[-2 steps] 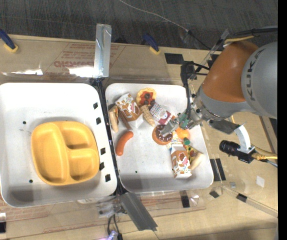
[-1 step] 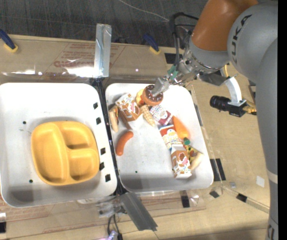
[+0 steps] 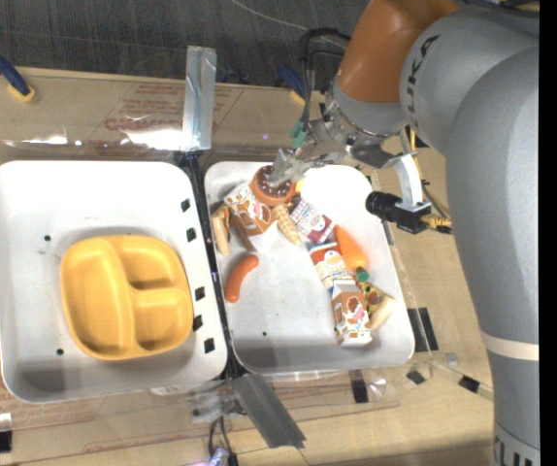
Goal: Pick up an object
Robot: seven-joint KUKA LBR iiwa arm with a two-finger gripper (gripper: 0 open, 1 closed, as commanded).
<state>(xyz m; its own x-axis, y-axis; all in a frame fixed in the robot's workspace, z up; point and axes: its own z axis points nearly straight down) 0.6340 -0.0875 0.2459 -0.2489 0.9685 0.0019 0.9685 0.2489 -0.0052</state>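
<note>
Camera view: end effector (image 3: 283,171) sits over a round chocolate donut (image 3: 272,188) at the right bin's (image 3: 288,343) far edge; can't tell its state. Glossy cartons (image 3: 342,294) overlap beside it.

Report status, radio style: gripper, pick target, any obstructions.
Gripper down at the right bin's back edge, over the doughnut. Nothing visibly held. Cartons and carrot crowd close.
</note>
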